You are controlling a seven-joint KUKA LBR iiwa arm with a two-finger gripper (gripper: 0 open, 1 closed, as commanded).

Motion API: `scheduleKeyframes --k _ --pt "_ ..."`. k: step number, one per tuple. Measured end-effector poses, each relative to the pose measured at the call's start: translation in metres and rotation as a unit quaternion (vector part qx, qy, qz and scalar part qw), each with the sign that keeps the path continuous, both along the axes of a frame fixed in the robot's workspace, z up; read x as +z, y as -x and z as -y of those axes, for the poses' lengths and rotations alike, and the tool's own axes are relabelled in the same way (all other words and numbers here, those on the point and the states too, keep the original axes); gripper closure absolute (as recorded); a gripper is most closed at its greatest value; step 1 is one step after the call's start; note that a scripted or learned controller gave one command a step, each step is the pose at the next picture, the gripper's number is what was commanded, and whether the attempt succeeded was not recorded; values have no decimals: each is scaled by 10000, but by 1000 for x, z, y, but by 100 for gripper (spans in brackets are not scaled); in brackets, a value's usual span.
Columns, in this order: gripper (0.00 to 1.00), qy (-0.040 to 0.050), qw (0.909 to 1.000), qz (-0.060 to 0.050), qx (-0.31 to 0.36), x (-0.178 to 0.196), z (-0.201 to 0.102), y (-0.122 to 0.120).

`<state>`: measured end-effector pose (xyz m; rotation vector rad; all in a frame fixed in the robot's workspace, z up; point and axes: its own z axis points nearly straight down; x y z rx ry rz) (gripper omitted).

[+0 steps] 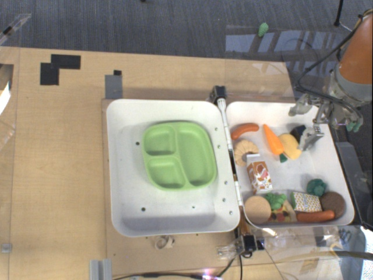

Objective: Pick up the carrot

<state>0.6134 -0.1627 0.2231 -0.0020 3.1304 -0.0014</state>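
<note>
A green divided plate (178, 155) is lying in the middle of the left bin (125, 174) on the tabletop (52, 156); in the right bin (341, 174), a sausage (244, 130) is sitting at the far left with a round cracker (246, 151) just near of it and a small carton (259, 176) standing nearer still; the carrot (272, 140) is lying slantwise right of the sausage, its nearer end touching a yellow piece (290, 145); more toy food is crowding the near edge, with a dark green piece (316, 186) at the right; the gripper (312, 134) is hanging over the bin's far right, just right of the yellow piece, apart from the carrot, its jaws grasping nothing; whether they are spread, I cannot tell.
</note>
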Motion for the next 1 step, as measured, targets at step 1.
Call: scheduleKeyframes --k 1 --pt "0 -20 9980 -57 631 -125 -10 2"
